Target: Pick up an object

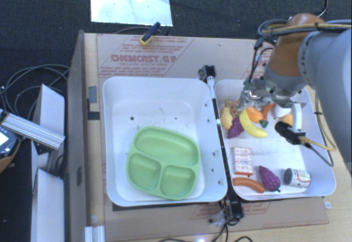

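My gripper (253, 99) is down in the far part of the right bin (322, 177), right over a cluster of toy food. Under and beside it lie an orange carrot (254, 114), a yellow banana (252, 125), a corn cob (226, 117) and a purple piece (236, 128). Nothing is visibly held. Nearer the front of that bin lie a small cracker box (242, 160), a purple eggplant (269, 177), an orange sausage (248, 183) and a small can (297, 177).
The left bin (118, 125) holds a green divided plate (163, 162). A black-tipped bar (215, 109) runs along the divider between the bins. The grey arm with its orange band (291, 43) fills the space above the right bin's far right corner.
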Available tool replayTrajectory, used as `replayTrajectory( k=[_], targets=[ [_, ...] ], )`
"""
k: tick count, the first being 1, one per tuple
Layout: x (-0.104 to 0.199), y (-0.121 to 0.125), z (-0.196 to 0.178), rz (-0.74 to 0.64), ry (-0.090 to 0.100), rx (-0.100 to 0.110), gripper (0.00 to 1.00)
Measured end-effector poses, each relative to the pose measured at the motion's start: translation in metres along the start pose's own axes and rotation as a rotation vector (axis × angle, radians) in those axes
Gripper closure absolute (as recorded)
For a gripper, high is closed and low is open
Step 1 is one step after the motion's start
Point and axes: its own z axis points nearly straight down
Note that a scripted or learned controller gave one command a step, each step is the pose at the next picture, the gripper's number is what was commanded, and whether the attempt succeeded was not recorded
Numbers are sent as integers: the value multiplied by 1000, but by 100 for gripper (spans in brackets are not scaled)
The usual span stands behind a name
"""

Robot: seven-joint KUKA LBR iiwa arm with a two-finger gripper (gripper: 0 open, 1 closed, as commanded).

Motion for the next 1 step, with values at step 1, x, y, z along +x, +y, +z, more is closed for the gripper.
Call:
replayTrajectory(
  k=[1],
  targets=[
    [-46,-102,35,5,-2,-1,100]
  ],
)
